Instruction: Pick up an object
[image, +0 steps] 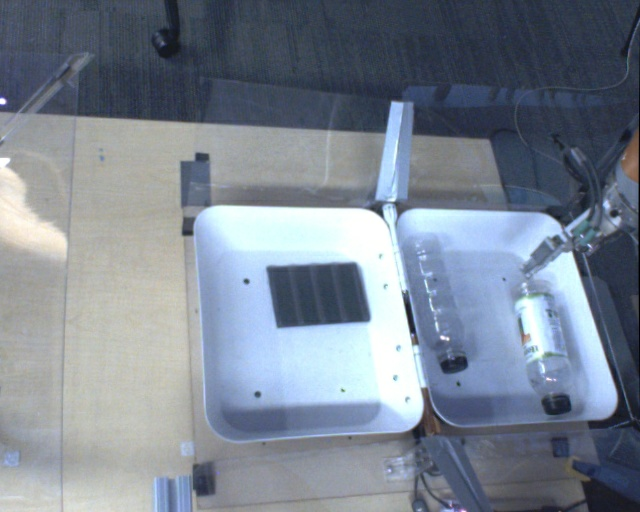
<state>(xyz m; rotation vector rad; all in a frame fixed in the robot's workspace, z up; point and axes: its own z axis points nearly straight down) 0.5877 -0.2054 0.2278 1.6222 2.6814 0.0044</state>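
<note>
Clear bottle (541, 338) below claw (548, 252) (apart).

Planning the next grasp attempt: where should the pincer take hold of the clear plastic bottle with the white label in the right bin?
Grip the clear plastic bottle with the white label across its labelled middle, descending from above. It lies flat, black cap toward the near rim, so closing across its width looks most secure.

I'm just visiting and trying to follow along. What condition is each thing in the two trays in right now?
Clear plastic bottle with white label: lying on its side, right bin, black cap toward the near edge.
Clear unlabelled plastic bottle: lying flat by the right bin's left wall.
Dark ribbed rectangular mat: flat in the left bin.
End effector: above the right bin, holding nothing.
</note>
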